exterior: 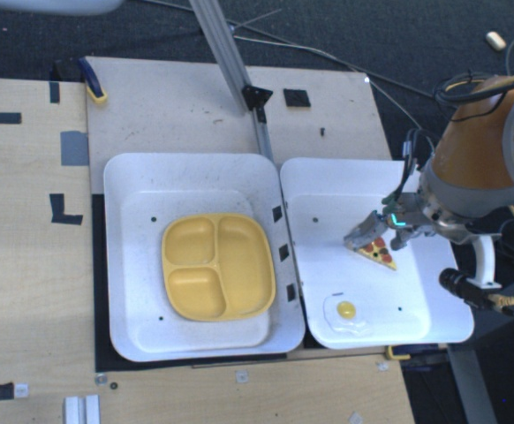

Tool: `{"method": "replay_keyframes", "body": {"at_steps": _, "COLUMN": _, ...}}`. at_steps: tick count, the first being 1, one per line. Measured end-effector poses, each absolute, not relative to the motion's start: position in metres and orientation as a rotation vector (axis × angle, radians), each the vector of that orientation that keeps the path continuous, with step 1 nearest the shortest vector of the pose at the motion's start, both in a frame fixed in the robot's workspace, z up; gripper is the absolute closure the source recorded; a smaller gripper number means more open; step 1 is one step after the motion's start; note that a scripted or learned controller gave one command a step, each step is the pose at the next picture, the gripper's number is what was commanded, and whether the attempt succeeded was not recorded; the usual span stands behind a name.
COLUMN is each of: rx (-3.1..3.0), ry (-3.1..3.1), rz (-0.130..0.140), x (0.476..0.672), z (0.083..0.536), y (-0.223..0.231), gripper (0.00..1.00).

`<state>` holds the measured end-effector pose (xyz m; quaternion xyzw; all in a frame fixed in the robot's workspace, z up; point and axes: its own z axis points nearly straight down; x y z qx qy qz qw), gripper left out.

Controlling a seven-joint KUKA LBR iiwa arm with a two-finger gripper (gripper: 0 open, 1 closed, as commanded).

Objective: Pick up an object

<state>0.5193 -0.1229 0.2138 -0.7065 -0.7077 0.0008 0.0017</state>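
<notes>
The grey two-finger hand (369, 234) is hanging over the right white bin (416, 325), touching the toy pizza slice (379, 253); I cannot tell its grip. A toy fried egg (345, 312) is lying nearer the front.

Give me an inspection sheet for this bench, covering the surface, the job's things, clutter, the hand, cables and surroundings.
Surface: two white bins side by side, left bin and right bin, on a pale bench with dark tape marks.
Job's things: pizza slice toy in the right bin by the hand; fried egg toy near that bin's front edge.
Clutter: yellow divided plate in the left bin.
Hand: the hand is low in the right bin, at the pizza slice; whether it holds it cannot be told.
Cables: thin wires trail across the dark floor behind the bench; a cable runs along the arm.
Surroundings: slanted metal pole rising behind the bins.
</notes>
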Motion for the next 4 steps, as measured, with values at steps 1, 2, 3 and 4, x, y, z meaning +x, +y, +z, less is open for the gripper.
{"method": "replay_keyframes", "body": {"at_steps": 1, "rx": -2.218, "ry": -2.222, "rz": 0.002, "x": 0.520, "z": 0.214, "y": -0.123, "gripper": 0.00}}
{"method": "replay_keyframes", "body": {"at_steps": 2, "rx": -2.215, "ry": -2.218, "rz": 0.008, "x": 0.519, "z": 0.152, "y": -0.115, "gripper": 0.00}}
{"method": "replay_keyframes", "body": {"at_steps": 3, "rx": -2.217, "ry": -2.217, "rz": 0.008, "x": 0.513, "z": 0.108, "y": -0.115, "gripper": 0.00}}
{"method": "replay_keyframes", "body": {"at_steps": 4, "rx": -2.223, "ry": -2.222, "rz": 0.001, "x": 0.514, "z": 0.086, "y": -0.116, "gripper": 0.00}}
